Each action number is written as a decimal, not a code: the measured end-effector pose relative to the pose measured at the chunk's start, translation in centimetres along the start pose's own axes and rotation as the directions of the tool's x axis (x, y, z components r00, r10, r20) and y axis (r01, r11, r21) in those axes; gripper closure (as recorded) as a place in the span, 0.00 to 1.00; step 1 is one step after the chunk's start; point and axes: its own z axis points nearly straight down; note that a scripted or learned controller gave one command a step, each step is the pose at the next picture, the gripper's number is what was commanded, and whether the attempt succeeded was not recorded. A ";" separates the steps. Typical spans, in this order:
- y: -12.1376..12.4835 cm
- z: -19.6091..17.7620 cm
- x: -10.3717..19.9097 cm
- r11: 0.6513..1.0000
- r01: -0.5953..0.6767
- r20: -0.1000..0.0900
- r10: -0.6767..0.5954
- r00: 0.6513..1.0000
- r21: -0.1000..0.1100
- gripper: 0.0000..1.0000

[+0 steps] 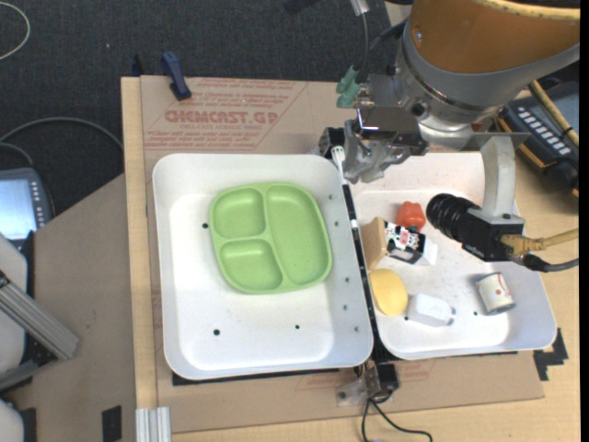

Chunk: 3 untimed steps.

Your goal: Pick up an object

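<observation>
Gripper (366, 166) of mine at the far end of the rim shared by the two bins; from this angle I cannot tell whether it is open or closed.

From the camera above, my grey wrist comes in from the right and sits over the far inner corner of the right bin (526, 331), with nothing visibly in my grasp. The loose things lie nearer the camera in that bin: an orange-red piece (411, 215), with a black, white and red packet (406, 241) touching it on the near side, a yellow fruit (388, 293) close against the shared rim, a white block (431, 311) just beside the fruit, and a small white cylinder with a red mark (495, 293) well apart to the right. In the left bin (184, 325), a green divided plate (271, 238) lies flat.
</observation>
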 end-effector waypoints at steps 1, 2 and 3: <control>1.2 4.1 3.1 1.000 0.010 0.002 -0.010 1.000 0.014 1.00; 1.2 11.4 7.0 1.000 0.012 0.003 -0.012 1.000 0.018 1.00; 0.2 1.2 4.8 1.000 0.009 -0.004 -0.009 1.000 -0.003 1.00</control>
